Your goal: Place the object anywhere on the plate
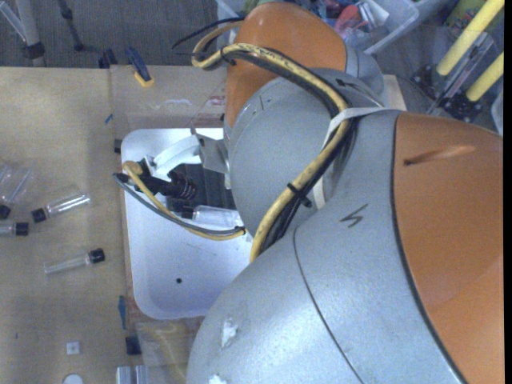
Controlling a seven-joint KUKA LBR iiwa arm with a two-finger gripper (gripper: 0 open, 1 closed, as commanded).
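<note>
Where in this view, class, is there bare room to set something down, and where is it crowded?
Free: the white bin's lower floor, bordered by its near rim, the yellow cable above and the arm at the right, bare but for one dark speck. Also the wooden bench above the clear vials. Crowded: the bin's upper part, under cables and arm.

The arm [336, 238] has a matt grey shell with smooth orange panels; the white bin [160, 282] looks like smooth plastic.
</note>
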